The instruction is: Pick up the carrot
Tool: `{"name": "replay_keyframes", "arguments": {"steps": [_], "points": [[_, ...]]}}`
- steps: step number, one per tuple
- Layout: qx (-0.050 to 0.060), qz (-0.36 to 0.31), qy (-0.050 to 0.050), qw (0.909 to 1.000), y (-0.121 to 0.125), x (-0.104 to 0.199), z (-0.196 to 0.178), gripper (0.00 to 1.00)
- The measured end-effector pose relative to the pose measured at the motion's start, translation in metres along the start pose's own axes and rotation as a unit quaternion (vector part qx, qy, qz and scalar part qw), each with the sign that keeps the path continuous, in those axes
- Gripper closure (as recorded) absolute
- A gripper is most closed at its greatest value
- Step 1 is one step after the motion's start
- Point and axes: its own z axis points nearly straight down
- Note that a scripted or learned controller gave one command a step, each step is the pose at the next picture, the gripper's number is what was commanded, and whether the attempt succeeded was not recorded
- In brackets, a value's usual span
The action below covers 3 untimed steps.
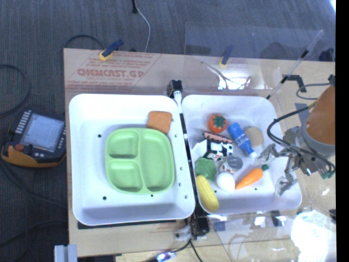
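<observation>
The orange carrot (249,178) with a green top lies at a slant in the right bin (262,200), near its front wall, beside a white egg (225,182). My gripper (277,168) hangs over the bin's right edge, just right of the carrot's green end. Its two metal fingers (268,153) stand apart, open, with nothing between them. The carrot is not in its grasp.
The right bin also holds a tomato (217,123), a blue bottle (240,138), a beige lump (254,136), a small can (234,162), broccoli (205,167) and corn (207,193). The left bin (87,124) holds a green divided plate (140,160) and a toast slice (159,121).
</observation>
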Motion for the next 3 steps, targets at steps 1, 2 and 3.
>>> {"name": "replay_keyframes", "arguments": {"steps": [1,2,3], "points": [[0.003,0.151,-0.009,0.9886,0.019,-0.024,0.059,0.00],[0.003,0.152,-0.010,0.9884,0.019,-0.026,0.047,1.00],[-0.003,0.314,-0.005,0.9495,0.004,-0.005,0.057,1.00]]}}
